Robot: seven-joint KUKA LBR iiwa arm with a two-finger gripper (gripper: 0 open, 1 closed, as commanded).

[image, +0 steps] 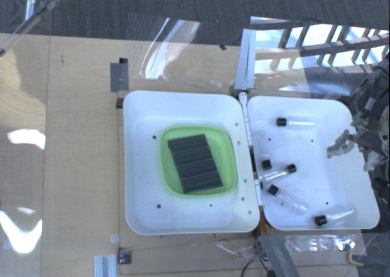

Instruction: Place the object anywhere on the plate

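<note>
Dark ribbed block (194, 163) covers green plate's (226, 154) middle, rim bare all round.

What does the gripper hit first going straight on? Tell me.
The gripper points left over the right bin; probably that bin's bare floor first, perhaps the middle capped tube. Depth is unclear.

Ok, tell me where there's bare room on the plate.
On the plate the dark block covers the middle; only a green border stays bare, widest on the left. The right bin is crowded with tubes low and left.
</note>
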